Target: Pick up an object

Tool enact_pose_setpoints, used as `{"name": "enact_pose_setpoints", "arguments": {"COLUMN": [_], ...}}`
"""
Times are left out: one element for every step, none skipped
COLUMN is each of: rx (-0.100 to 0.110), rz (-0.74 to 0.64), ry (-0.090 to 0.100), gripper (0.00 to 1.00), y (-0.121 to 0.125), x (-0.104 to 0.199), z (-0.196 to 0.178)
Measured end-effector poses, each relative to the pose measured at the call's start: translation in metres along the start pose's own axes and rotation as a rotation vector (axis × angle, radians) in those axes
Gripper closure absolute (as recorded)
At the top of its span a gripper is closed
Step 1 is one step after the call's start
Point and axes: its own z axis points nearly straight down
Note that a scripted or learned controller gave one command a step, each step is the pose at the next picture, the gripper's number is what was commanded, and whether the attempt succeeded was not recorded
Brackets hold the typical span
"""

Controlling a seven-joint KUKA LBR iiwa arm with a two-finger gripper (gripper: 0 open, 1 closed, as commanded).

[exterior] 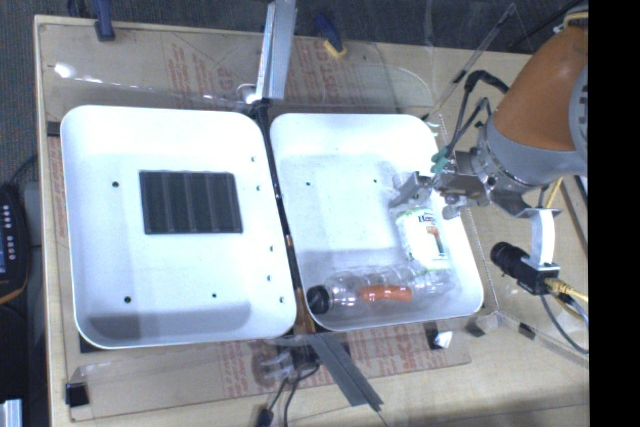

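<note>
My gripper hangs over the right side of the right bin, reaching in from the right. Just below it lies a small white bottle with a green and orange label, its top end close under the gripper. Whether they touch I cannot tell. Along the near wall of the same bin lies a clear plastic bottle on its side, with an orange label and a black cap pointing left. In the left bin a dark ribbed rectangular pad lies flat near the middle.
A metal bar stands behind the gap between the bins, and another strut sticks out at the front. Cables and a black connector hang off the arm right of the right bin. Blue clamps hold the bench's back edge.
</note>
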Motion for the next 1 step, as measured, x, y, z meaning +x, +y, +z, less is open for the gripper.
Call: {"name": "enact_pose_setpoints", "arguments": {"rx": [0.000], "rz": [-0.065], "ry": [0.002], "gripper": [0.00], "y": [0.0210], "x": [-0.0086], "z": [0.0320]}}
